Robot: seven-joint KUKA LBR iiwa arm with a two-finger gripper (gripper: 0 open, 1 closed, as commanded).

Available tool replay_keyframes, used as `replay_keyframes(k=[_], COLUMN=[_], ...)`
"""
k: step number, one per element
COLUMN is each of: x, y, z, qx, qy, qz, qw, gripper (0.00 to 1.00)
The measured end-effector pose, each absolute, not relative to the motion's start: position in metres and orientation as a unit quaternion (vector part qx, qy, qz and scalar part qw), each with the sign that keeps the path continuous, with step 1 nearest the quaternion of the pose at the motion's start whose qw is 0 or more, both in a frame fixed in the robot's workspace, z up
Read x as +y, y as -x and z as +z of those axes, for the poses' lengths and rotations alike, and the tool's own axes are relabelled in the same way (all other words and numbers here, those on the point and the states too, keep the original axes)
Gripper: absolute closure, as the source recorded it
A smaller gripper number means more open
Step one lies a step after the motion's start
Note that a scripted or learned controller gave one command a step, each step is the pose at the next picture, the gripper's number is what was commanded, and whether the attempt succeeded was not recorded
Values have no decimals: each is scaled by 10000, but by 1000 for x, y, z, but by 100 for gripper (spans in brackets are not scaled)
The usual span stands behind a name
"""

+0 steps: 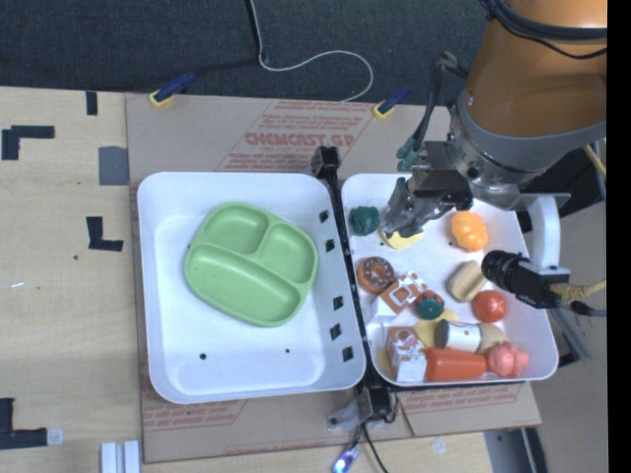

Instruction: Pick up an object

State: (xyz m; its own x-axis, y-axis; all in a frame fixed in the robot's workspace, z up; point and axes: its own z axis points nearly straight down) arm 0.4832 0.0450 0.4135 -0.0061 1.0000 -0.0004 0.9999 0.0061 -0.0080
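My gripper (401, 223) hangs over the back left part of the right bin (537, 233), its fingers down at a yellow banana-like piece (404, 236). The fingers look closed around the top of that yellow piece, but the piece still rests on the bin floor. A dark green round item (365, 220) lies just left of the gripper. An orange fruit (468, 231) sits to its right. Closer to the front lie a chocolate donut (375, 274), a red tomato (489, 306), a bread roll (463, 282) and several other toy foods.
The left bin (168, 294) holds a light green divided plate (252, 262). A black divider with clips runs between the bins. A black cylindrical part (518, 274) of the arm juts over the right bin's right side. The big orange and grey arm body fills the upper right.
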Motion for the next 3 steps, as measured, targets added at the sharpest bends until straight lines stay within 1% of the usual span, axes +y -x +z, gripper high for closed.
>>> replay_keyframes(k=[1,2,3], x=[94,111,51], y=[-483,-482,-484], z=[404,299,469], qx=[-7092,-7078,-7059], qy=[7050,7063,7082], qz=[15,52,-66], qw=[12,32,-56], gripper=[100,100,100])
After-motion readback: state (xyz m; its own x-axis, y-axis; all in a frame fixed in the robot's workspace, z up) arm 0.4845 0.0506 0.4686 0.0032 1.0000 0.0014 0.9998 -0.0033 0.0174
